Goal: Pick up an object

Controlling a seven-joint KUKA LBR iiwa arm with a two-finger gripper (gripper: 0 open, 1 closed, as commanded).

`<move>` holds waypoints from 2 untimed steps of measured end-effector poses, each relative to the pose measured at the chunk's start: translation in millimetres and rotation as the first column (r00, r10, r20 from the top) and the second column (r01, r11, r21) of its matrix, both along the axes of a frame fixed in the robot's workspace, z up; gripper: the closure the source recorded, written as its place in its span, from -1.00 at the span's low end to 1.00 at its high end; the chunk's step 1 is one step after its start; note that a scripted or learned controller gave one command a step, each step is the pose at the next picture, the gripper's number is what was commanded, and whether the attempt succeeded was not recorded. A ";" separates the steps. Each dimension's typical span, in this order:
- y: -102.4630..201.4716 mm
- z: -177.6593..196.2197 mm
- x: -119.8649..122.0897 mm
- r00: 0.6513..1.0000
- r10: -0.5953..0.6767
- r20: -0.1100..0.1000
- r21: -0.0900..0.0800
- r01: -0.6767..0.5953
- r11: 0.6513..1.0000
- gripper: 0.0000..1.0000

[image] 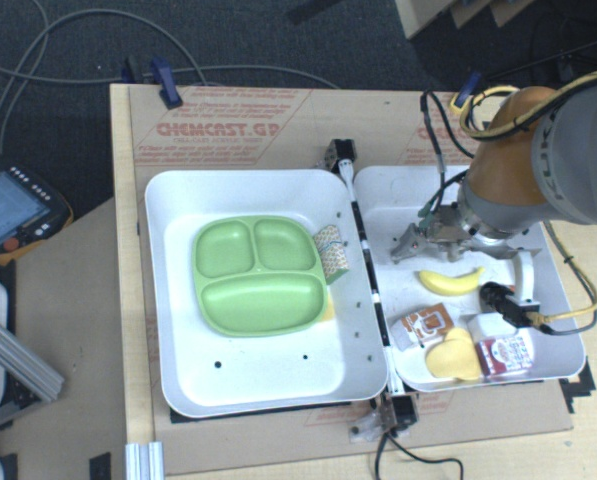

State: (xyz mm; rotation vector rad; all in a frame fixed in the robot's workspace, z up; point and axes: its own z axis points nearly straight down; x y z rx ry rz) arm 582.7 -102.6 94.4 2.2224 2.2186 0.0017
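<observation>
We are at the approach step: the tool (425,236) hangs low in the right bin (568,368), just above the banana (452,282); we cannot tell its opening or any hold. Next, we judge, it must drop squarely onto the banana.

Gripper (425,236) hovers just above the banana (451,282) (right bin (378,190)); green tray (259,275) left.

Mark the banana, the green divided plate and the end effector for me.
banana (452,282): camera view, middle of its curved body.
green divided plate (261,303): camera view, floor of its large compartment.
end effector (421,240): camera view, between its fingertips.
</observation>
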 end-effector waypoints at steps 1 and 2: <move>4.8 -10.3 -38.8 1.000 0.001 -0.004 0.001 -0.001 1.000 -1.00; -10.4 -9.9 -62.4 1.000 0.001 -0.003 0.001 -0.001 1.000 -1.00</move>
